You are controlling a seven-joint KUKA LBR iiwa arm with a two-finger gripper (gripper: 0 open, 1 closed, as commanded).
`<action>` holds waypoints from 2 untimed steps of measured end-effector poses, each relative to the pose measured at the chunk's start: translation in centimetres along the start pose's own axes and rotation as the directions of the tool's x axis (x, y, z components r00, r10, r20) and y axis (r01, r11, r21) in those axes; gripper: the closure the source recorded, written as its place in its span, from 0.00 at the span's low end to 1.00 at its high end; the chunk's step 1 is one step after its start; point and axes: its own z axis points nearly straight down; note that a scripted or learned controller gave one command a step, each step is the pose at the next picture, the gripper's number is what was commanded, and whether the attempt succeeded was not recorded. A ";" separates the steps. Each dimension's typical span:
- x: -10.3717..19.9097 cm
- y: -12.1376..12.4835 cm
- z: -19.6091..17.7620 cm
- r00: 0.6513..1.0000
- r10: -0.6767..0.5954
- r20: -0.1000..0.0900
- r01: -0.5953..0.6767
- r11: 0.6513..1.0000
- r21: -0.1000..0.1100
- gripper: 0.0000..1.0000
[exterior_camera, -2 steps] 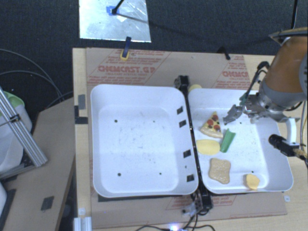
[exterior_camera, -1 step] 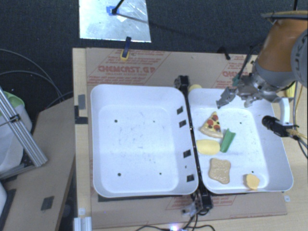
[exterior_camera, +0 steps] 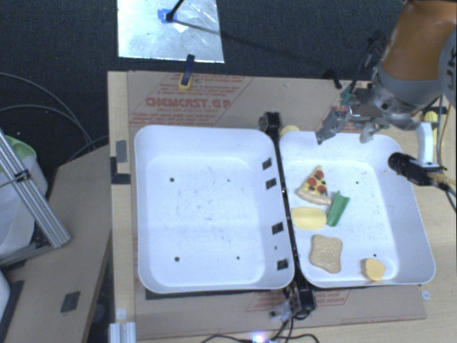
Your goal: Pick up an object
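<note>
the arm (exterior_camera: pixel 418 45) leans in from the right, its orange band up high, and its jaws (exterior_camera: pixel 348 128) hang over the far rim of the right bin (exterior_camera: pixel 407 213), above the back edge rather than over the toys. the two fingers look parted, one at the left and one at the right, and i see nothing pinched between them.

all the loose things sit in that right bin. a pizza slice (exterior_camera: pixel 315 184) lies near the middle, closest to the jaws but still well apart from them. just beside it to the right is a green piece (exterior_camera: pixel 338 209), slanted, its lower end touching a pale yellow lump (exterior_camera: pixel 308 219). nearer the front lies a tan slice of toast (exterior_camera: pixel 326 253), and an orange-yellow chunk (exterior_camera: pixel 373 268) rests by the front rim.

the left bin (exterior_camera: pixel 207 209) sits alongside, the two joined by black clips down the middle. a small yellow thing (exterior_camera: pixel 289 130) peeks out behind the bins on the surface (exterior_camera: pixel 78 191).
</note>
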 end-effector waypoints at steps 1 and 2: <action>-3.9 -3.9 12.0 1.000 0.011 0.000 -0.011 1.000 0.016 0.00; -4.0 1.6 12.9 1.000 0.003 0.001 -0.003 1.000 0.000 0.00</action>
